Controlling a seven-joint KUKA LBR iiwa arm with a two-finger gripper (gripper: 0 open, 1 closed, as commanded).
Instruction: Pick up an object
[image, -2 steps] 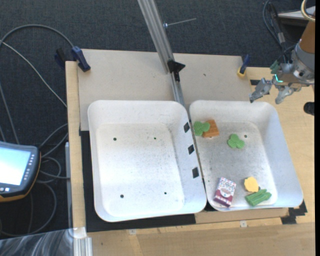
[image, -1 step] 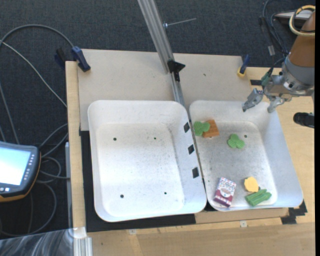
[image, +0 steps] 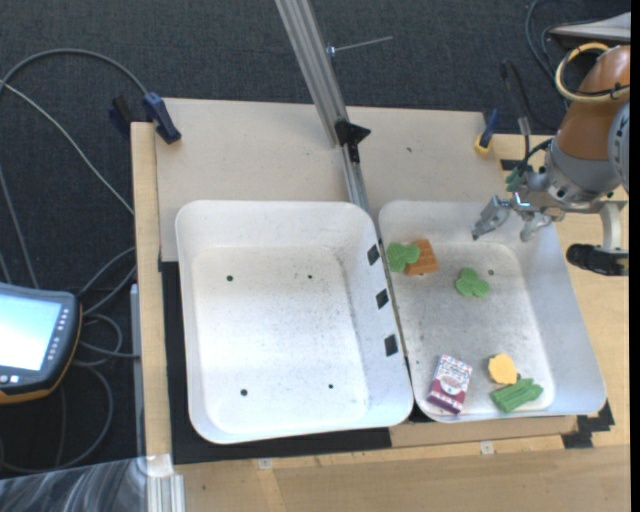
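Camera view: the gripper (image: 510, 217) hangs over the right bin (image: 560, 300) at its 1 o'clock corner, fingers spread apart with nothing between them. No object is picked yet; the whole grasp is left to do. Candidates lie in this bin: a green piece (image: 472, 284) nearest, at the gripper's 7 o'clock; a green and orange pair (image: 413, 257) at 9 o'clock; a small printed packet (image: 451, 383), yellow piece (image: 502, 368) and green strip (image: 516, 394) toward 6 o'clock. The left bin (image: 270, 320) sits alongside on the pale wooden bench (image: 250, 150), above dark carpet (image: 80, 60) with cables.
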